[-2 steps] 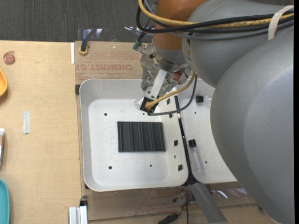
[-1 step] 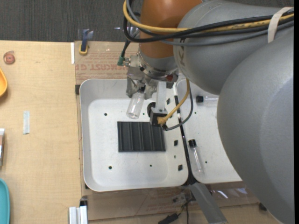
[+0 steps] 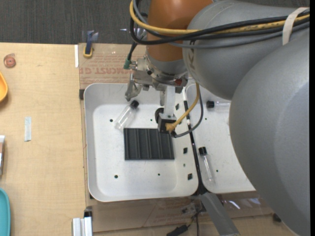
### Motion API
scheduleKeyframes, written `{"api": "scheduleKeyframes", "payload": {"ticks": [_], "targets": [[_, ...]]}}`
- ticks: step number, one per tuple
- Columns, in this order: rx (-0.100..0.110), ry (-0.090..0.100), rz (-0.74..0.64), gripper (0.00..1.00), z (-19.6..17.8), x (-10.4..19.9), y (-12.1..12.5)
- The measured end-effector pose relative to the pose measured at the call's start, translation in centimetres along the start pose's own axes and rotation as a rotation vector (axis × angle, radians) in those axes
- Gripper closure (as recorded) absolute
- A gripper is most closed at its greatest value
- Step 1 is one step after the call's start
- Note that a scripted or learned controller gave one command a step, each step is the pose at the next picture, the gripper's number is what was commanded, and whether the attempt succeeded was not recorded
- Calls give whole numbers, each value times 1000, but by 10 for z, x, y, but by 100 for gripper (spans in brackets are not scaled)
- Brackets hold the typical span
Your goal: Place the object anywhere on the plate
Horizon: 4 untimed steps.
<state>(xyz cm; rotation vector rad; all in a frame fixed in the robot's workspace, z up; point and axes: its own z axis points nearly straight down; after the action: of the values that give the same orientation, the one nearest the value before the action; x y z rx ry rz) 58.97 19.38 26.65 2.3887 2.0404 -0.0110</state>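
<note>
A dark ribbed plate (image 3: 148, 144) lies flat in the middle of the left bin (image 3: 98, 181). Just up and left of it, a clear tube with a black cap (image 3: 125, 115) rests slanted on the bin floor, off the plate. My gripper (image 3: 134, 93) hangs over the bin's far side, directly above the tube's capped end. The arm hides the bin's far right corner.
A second clear tube (image 3: 204, 163) lies in the right bin (image 3: 226, 181), with a small black piece (image 3: 210, 103) near its far edge. On the wooden bench to the left sit an orange item (image 3: 2, 90) and a teal item (image 3: 3, 215).
</note>
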Motion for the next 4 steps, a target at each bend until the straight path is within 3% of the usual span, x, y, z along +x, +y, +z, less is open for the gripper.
{"api": "scheduleKeyframes", "payload": {"ticks": [1, 2, 3, 4], "targets": [[-2, 1, 264, 0, 57, 34, 61], [0, 1, 566, 0, 141, 44, 63], [-1, 6, 1182, 0, 169, 36, 16], [-3, 4, 1218, 0, -4, 29, -30]]}}
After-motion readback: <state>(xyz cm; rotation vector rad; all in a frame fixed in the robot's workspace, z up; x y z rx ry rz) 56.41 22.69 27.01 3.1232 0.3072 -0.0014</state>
